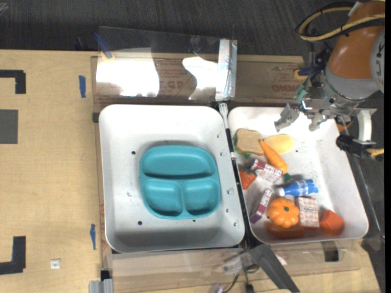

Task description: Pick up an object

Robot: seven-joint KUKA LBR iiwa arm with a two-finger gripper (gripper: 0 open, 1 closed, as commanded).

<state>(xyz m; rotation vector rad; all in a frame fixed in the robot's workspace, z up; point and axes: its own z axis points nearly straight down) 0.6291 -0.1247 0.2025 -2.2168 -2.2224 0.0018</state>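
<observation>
So the arm point(357, 47) comes in from the right, and its gripper point(301, 119) hangs over the far end of the right bin point(354, 182). The two fingers point(285, 119) are spread apart with nothing between them, so it's carrying nothing.

All the stuff to grab is piled in that right bin. At the far left corner there's a slice of bread point(247, 141), with a yellow piece point(279, 142) just beside it on the right (can't tell what that one really is, maybe a lemon or a bit of cheese). A carrot point(273, 155) lies at a slant, touching both of them. Nearer the camera are a couple of small printed packets point(269, 173), a red thing point(246, 179) tucked against the left wall, a blue bottle point(299, 187) lying on its side, and a purple tube point(263, 204). Along the near edge sit a little orange pumpkin point(284, 213), another packet point(308, 212) touching it, and an orange-red lump point(332, 222) in the near right corner.

The left bin point(116, 182) holds a teal divided plate point(180, 180) about in the middle. Both bins sit side by side on the table point(43, 176).
</observation>
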